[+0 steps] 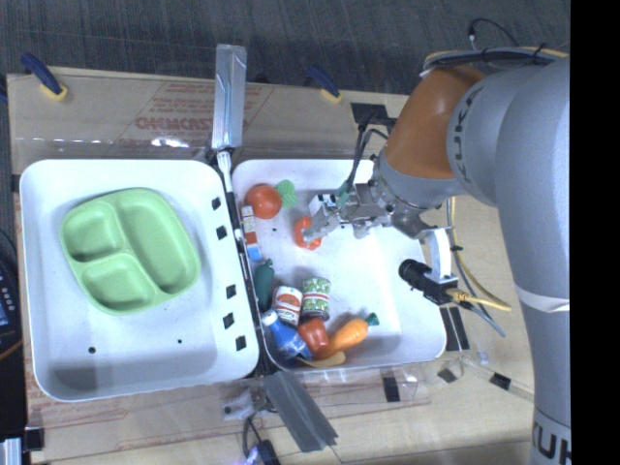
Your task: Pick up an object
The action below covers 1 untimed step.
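1. Left bin (39, 289): holds a green divided plate (129, 248), lying flat, well apart from the arm.
2. Right bin (417, 327), left wall and near corner: a tomato (261, 201) with a green piece (287, 194) just beside it; lower down, two small cans (302, 301), a blue item (281, 337), a carrot (349, 333) and other toy food packed together.
3. Task object: a small orange-red item (307, 232) on the bin floor, right of the tomato, apart from the pile. Its shape is too small to make out.
4. Gripper (325, 211): low in the right bin, its tip just beside or touching that item. Whether it is open or closed cannot be told.
5. Judgement: the step in hand is the approach or grasp; no lift is evident.
6. Next move calls for closing squarely on the item, then a straight rise clear of the tomato
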Motion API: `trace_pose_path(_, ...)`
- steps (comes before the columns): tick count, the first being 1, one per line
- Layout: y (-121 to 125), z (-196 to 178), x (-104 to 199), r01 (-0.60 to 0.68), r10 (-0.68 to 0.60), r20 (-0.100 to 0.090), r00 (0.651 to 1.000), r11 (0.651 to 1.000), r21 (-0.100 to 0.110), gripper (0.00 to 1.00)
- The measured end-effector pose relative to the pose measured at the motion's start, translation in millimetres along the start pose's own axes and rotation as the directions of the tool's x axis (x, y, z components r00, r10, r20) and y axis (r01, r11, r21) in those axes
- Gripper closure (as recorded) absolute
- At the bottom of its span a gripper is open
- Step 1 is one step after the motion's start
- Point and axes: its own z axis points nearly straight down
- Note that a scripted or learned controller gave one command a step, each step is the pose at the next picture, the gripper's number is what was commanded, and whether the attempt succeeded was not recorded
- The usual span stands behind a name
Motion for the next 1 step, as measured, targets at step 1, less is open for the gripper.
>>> trace_pose_path(1, 48.2, 74.8, -6.9, -0.113, 0.113, 0.000, 0.994, 0.994, -0.001, 0.00)
